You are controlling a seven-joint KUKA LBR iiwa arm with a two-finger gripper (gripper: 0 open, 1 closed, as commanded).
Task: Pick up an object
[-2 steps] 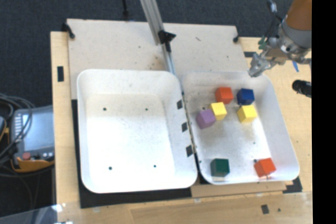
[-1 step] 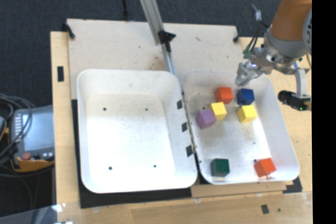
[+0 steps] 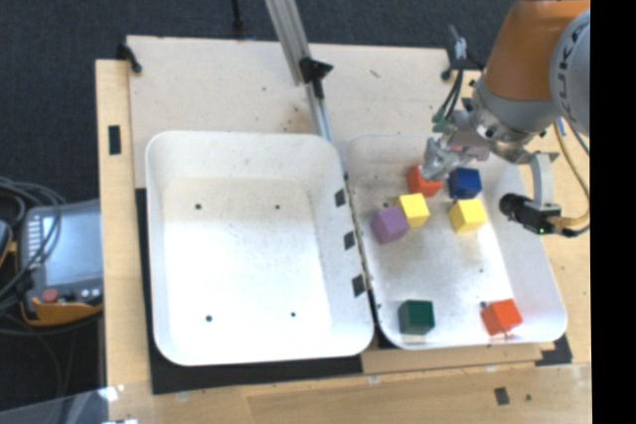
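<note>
1. Nearest me, along the front edge of the right bin (image 3: 532,263): a green cube (image 3: 416,316) at about 7 o'clock in the bin and an orange cube (image 3: 501,316) at about 5 o'clock, well apart.
2. Left bin (image 3: 169,213): I see its white floor with a few dark specks.
3. Middle of the right bin: a purple cube (image 3: 389,223) touching a yellow cube (image 3: 414,209) at its 1 o'clock; a second yellow cube (image 3: 467,214) lies to the right of the pair, near but apart.
4. Just beyond: a blue cube (image 3: 464,182) directly at 12 o'clock from the second yellow cube, touching or nearly so; a red-orange cube (image 3: 425,180) beside it at 9 o'clock.
5. Gripper (image 3: 437,160): it sits low over the red-orange cube, partly covering the top of it. I cannot tell whether the tool is spread or closed, or whether it grips the cube.
6. Farthest: the arm (image 3: 527,45), orange band uppermost, entering from 2 o'clock.
</note>
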